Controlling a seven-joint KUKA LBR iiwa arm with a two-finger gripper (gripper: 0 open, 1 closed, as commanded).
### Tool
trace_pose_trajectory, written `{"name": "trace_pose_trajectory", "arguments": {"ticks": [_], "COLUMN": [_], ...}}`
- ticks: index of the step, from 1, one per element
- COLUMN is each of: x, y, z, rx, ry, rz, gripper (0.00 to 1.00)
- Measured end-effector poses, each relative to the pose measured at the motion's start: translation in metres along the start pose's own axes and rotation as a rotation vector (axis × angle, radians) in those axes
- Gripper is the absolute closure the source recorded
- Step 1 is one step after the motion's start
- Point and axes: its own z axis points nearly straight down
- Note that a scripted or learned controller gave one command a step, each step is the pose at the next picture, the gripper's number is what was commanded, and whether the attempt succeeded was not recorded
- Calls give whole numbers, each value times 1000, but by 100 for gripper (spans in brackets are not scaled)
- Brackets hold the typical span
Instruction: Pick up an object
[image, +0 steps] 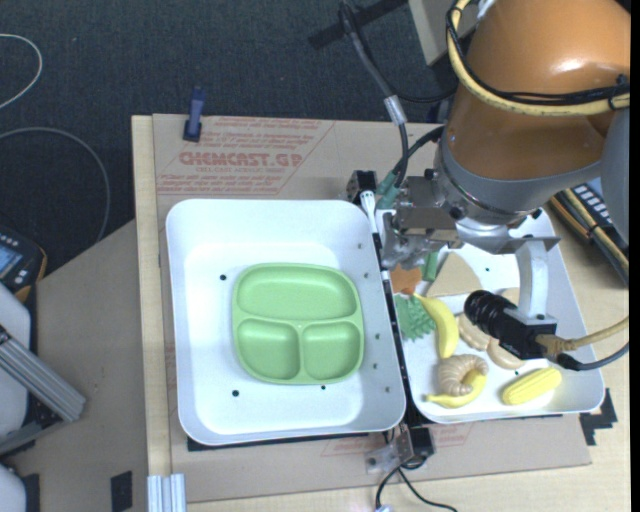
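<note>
Arm over right bin, toy food below, grip state unclear.

Going left to right, we saw the left bin (190, 300) holding a green divided plate (297, 322) lying flat near its middle. Just right of the seam, the right bin (575, 395) held a leafy green piece (411, 315), a yellow banana (443, 326), a tan croissant-like piece (460, 374), and a yellow lemon-like piece (530, 385) near the front wall. The gripper (412, 262) hung over the right bin's back left corner, just above the leafy piece; we could not tell whether it was open, closed, or gripping anything. The grey and orange arm (530, 90) covered the bin's back.
</note>
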Motion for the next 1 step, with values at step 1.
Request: {"name": "trace_pose_trajectory", "arguments": {"ticks": [1], "x": [-18], "y": [-1], "z": [5], "rx": [6], "ry": [-1], "rz": [7], "gripper": [100]}}
